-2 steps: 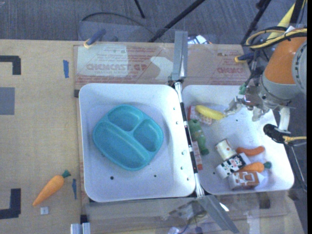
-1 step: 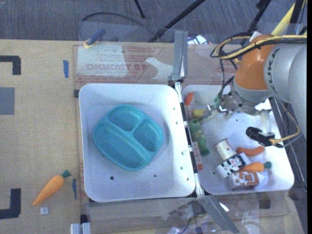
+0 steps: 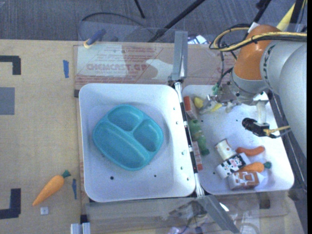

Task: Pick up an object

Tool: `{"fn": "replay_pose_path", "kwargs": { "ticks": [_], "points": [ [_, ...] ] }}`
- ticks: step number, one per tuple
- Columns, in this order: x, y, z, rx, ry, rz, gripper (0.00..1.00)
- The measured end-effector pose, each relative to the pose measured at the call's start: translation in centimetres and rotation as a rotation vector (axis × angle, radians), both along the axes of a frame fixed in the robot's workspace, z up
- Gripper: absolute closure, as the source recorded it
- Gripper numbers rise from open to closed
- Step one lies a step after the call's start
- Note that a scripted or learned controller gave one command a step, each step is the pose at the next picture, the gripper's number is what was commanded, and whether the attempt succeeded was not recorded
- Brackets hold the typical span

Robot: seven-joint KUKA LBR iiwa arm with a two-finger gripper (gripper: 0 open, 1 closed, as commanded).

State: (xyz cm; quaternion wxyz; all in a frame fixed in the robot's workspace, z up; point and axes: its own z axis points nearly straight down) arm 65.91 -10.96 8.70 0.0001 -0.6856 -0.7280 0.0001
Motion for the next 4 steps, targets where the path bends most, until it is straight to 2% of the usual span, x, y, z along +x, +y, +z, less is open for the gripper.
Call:
{"fn": "replay_pose_path", "kwargs": {
  "ticks": [1, 2, 3, 4],
  "points": [
    [-0.1, -0.1, 1.0, -0.003, 0.006, 0.001, 1.0],
    [-0.1, -0.1, 1.0, -0.003, 0.007, 0.001, 0.0],
    [-8.8, -1.1, 0.0, -0.001, -0.005, 0.19, 0.0],
    [-8.6, -1.3, 1.2, -0.002, -0.012, 0.186, 1.0]
  ]
}}
